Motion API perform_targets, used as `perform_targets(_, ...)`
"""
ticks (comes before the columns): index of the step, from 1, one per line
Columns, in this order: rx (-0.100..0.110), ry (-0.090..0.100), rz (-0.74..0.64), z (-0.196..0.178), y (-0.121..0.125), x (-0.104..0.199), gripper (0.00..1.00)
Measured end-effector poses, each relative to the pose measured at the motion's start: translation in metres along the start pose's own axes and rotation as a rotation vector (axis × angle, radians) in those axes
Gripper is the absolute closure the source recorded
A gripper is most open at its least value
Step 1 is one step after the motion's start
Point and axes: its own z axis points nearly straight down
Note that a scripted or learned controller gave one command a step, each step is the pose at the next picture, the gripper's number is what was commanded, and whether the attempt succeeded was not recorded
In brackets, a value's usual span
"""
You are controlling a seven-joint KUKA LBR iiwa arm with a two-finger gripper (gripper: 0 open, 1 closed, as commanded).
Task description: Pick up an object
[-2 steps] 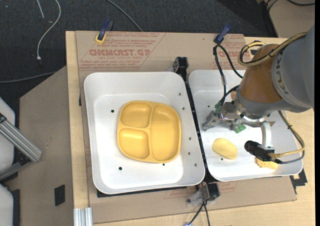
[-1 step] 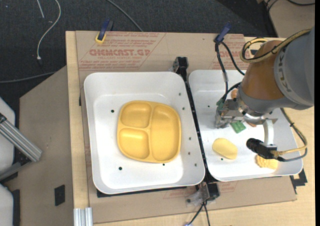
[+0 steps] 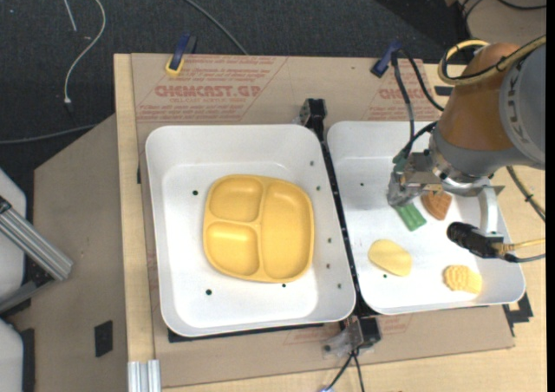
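My gripper (image 3: 409, 197) hangs over the middle of the right bin (image 3: 364, 156), reaching down from the grey and orange arm. A small green block (image 3: 413, 216) lies right under its tip, partly covered by it. An orange-brown piece (image 3: 437, 205) sits just to the right of the green block. A pale yellow lump (image 3: 390, 258) lies nearer the bin's front. A ridged yellow piece (image 3: 462, 278) rests at the front right corner.
The left bin (image 3: 169, 156) holds a yellow divided plate (image 3: 258, 227) with three compartments. A black clamp (image 3: 312, 111) sits between the bins at the back. Cables trail along the bench's right side.
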Motion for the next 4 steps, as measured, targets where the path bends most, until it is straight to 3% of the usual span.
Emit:
perform_targets(3, -0.002, 0.000, -0.002, -0.140, 0.003, 0.013, 1.00)
perform_targets(4, 0.001, 0.001, -0.006, -0.139, 0.021, 0.058, 1.00)
